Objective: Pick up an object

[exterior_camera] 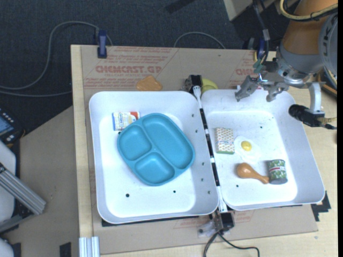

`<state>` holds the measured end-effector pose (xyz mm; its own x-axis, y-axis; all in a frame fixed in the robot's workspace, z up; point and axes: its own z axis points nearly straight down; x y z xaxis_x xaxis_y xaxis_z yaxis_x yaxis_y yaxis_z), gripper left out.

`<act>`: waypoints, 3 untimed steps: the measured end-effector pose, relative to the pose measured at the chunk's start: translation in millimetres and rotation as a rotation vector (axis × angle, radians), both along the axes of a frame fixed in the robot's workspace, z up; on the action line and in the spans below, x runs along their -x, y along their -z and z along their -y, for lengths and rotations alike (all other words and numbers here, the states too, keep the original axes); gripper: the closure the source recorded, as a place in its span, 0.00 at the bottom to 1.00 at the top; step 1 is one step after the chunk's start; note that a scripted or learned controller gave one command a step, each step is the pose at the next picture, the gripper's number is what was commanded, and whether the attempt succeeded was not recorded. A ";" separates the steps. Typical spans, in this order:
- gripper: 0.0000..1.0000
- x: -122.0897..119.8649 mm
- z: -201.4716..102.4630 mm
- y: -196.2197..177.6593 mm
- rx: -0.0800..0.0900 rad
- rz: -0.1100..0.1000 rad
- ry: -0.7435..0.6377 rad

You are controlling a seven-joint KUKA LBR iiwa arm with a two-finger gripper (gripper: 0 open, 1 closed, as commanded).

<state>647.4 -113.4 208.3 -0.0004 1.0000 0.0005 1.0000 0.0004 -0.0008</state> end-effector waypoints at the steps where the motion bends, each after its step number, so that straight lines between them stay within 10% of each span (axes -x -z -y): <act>1: 0.00 55.0 13.9 80.2 -0.001 -0.009 0.004; 3: 0.00 149.2 5.0 119.1 0.002 0.014 0.004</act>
<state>498.2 -118.4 89.2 0.0032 1.0000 -0.0016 0.9999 -0.0032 0.0129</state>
